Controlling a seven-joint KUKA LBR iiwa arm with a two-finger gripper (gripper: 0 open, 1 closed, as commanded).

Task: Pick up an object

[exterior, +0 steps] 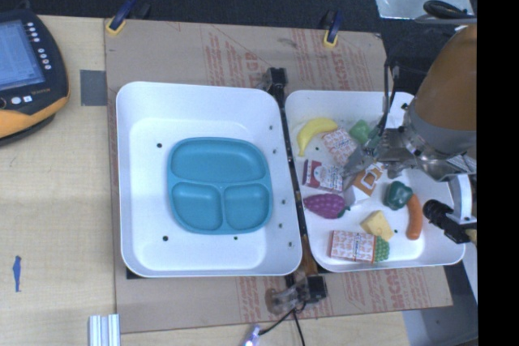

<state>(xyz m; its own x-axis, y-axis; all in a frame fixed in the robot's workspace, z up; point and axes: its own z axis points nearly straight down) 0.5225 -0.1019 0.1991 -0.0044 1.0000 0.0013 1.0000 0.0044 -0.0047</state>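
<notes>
- The gripper [362, 160] sits low in the right bin [312, 243], reaching in from the right beneath the orange band [450, 81] of the arm.
- I cannot tell how its jaws stand; the metal tips blur together over the toys.
- No toy shows clearly between them.
- Taking the gripper as the landmark: a small white packet [339, 143] lies just up and left of it, touching or nearly so.
- A banana [314, 130] lies farther up and left, near the bin's dividing edge.
- A green block [360, 130] sits just above the gripper.
- A red-and-white packet [321, 175] lies to its left, and purple grapes [326, 205] lie below and left.
- An orange-and-white piece [369, 179] sits just below the tips.
- A green pepper [397, 194] and a carrot [414, 217] lie down and to the right.
- A yellow wedge [376, 224] and a printed box [353, 245] lie well below it, near the bin's front wall.
- Well to the left, the left bin [138, 174] holds a blue divided plate [219, 182].
</notes>
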